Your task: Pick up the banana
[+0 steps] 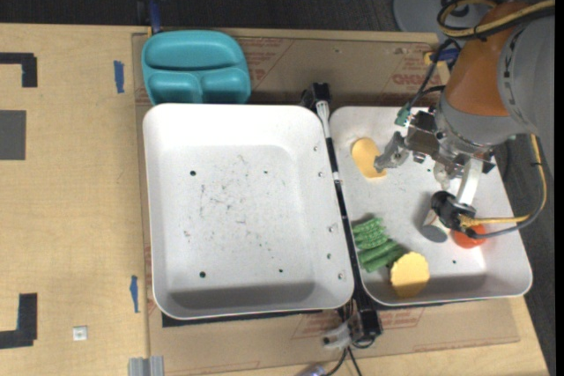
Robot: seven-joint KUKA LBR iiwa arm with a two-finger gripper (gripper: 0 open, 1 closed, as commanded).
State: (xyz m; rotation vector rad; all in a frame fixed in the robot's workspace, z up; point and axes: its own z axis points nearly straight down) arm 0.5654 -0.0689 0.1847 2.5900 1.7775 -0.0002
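In the camera view the task is barely begun, as far as I can judge: the banana (410, 270) lies loose on the floor of the right bin (502, 277), and nothing is lifted. I take the bright yellow piece at that bin's near edge for the banana, though its shape is too small to read with certainty. The gripper (416, 183) hangs low over the same bin, its two fingers (388, 158) spread apart with only bare bin floor between them. From the gripper the banana lies toward the near edge of the bench, well apart from both fingertips. A green pod (374, 243) sits between them and a little to the far side from the arm, just beside the banana. A paler yellow round piece (364, 154) lies right at the tip of the finger that points away from the arm, seemingly touching it. An orange-red bit (469, 235) sits just beyond the other fingertip. What is left is everything: moving over the banana, lowering, closing and lifting.
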